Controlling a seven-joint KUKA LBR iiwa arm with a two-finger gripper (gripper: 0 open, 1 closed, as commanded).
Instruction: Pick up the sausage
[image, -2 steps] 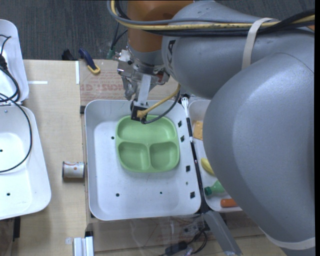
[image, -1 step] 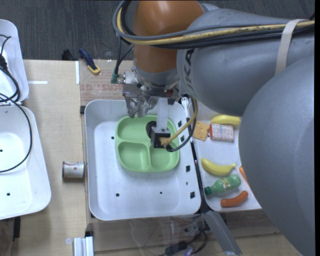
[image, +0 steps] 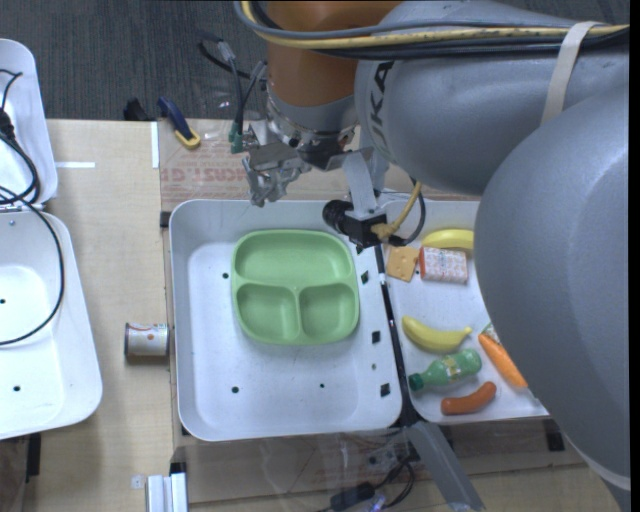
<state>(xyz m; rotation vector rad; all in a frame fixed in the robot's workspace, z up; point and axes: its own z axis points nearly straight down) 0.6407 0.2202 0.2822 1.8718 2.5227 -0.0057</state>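
Green plastic, a divided plate, lay alone in the left bin. My gripper hung over that bin's far rim, gripping nothing; whether it was open I cannot tell. The sausage lay well apart, at the right bin's near edge, just below the green bottle, beside a carrot.

Even, bright overhead light; my arm looms large and soft-focused. The white bin glares slightly, the green tray casts a faint shadow, and edges bow mildly.
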